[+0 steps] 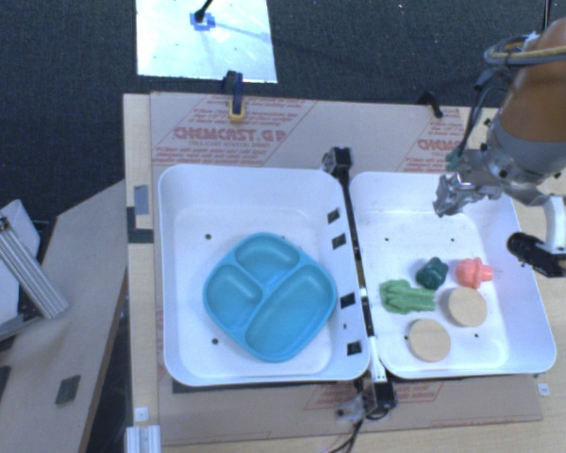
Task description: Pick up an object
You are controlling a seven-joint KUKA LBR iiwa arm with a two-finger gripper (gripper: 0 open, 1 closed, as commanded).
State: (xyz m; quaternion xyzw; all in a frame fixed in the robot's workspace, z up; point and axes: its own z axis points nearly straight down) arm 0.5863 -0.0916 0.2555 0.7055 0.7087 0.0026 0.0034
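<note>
Nearby, small toys [432, 273] (green, teal, pink; two tan discs); end effector [450, 199] grip unclear.

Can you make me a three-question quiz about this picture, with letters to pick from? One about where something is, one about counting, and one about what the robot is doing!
1. Where is the blue plate?
A. left bin
B. right bin
C. on the floor

2. How many round wooden discs lie in the right bin?
A. one
B. two
C. four

3. What is the tool doing?
A. resting on the blue plate
B. squeezing the pink toy
C. hanging above the back of the right bin

Answers:
1 A, the plate lies in the left bin.
2 B, two discs lie there.
3 C, it is well apart from the pink toy.
</note>
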